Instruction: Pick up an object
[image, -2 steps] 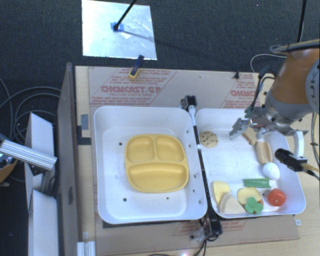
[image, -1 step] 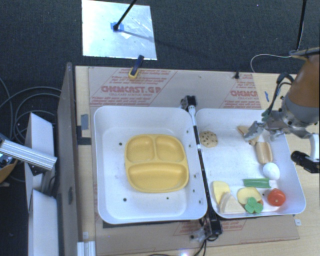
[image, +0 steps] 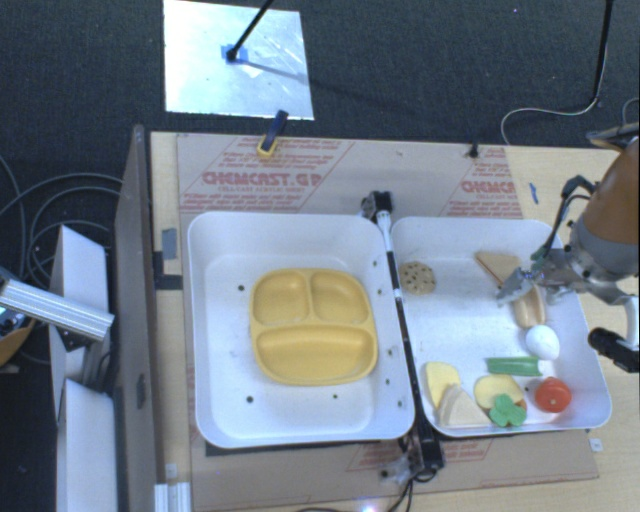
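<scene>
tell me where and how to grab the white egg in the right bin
Grip the white egg across its short width, coming straight down from above. It lies on its side on the bin floor, rounded and smooth, so a side approach would likely push it away. The green bean lies close in front and a bread roll just behind, so probably set the fingers left and right of it.

Arm (image: 610, 215) reaching in from right, wrist angled down-left, claw (image: 520, 285) low.
</scene>
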